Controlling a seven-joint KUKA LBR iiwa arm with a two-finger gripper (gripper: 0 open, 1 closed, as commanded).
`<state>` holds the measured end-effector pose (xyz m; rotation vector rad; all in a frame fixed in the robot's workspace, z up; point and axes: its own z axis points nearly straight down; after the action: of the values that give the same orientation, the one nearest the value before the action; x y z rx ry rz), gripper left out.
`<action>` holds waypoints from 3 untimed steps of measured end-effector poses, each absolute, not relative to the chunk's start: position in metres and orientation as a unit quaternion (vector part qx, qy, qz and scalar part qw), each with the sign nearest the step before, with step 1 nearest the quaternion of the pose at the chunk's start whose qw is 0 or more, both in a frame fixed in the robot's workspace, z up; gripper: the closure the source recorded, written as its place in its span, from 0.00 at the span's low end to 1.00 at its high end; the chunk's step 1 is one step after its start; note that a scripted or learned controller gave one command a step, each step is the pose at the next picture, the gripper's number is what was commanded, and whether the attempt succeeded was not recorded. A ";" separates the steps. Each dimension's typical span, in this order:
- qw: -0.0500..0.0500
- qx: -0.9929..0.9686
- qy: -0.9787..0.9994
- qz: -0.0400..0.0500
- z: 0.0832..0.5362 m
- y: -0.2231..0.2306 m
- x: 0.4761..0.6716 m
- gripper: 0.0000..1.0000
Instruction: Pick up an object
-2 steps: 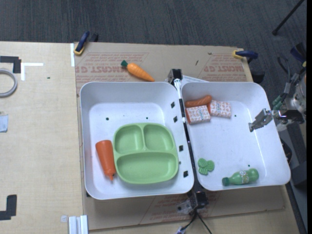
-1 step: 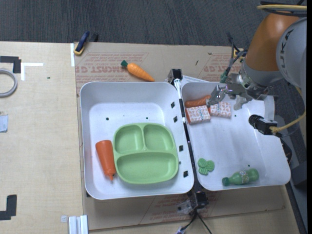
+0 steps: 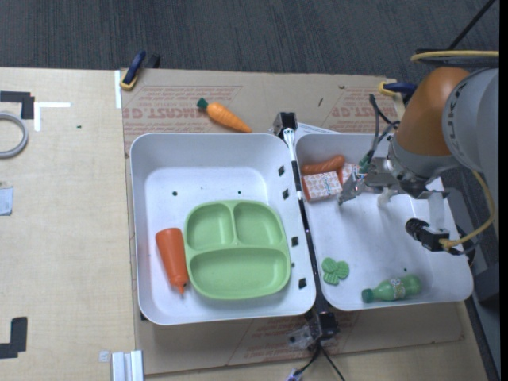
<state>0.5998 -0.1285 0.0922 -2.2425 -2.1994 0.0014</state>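
My gripper [image 3: 367, 196] hangs over the upper part of the right bin [image 3: 444, 280], open, with nothing between its fingers. Just to its left lie a small white and red box [image 3: 321, 186] and an orange sausage-shaped toy [image 3: 324, 166] against the bin's far left corner. One fingertip [image 3: 347, 196] stands close beside the box. Near the front of this bin sit a green ridged piece [image 3: 335, 271] and a green bottle [image 3: 393, 290] on its side.
The left bin [image 3: 151, 165] holds a green divided plate [image 3: 236, 249] and an orange carrot-like toy [image 3: 171, 258] beside it. A toy carrot [image 3: 225, 116] lies on the cardboard behind the bins. The arm's cables [image 3: 432, 236] hang over the right bin's right side.
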 end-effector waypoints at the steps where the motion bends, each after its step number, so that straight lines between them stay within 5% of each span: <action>1: 0.000 -0.683 -0.731 0.000 0.192 -0.066 0.644 0.00; 2: 0.000 -0.600 -0.800 0.000 0.128 -0.094 0.617 0.00; 3: -0.003 -0.585 -0.811 -0.001 0.102 -0.111 0.661 0.00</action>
<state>0.6606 -0.1113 0.1016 -1.8405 -2.5530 -0.0039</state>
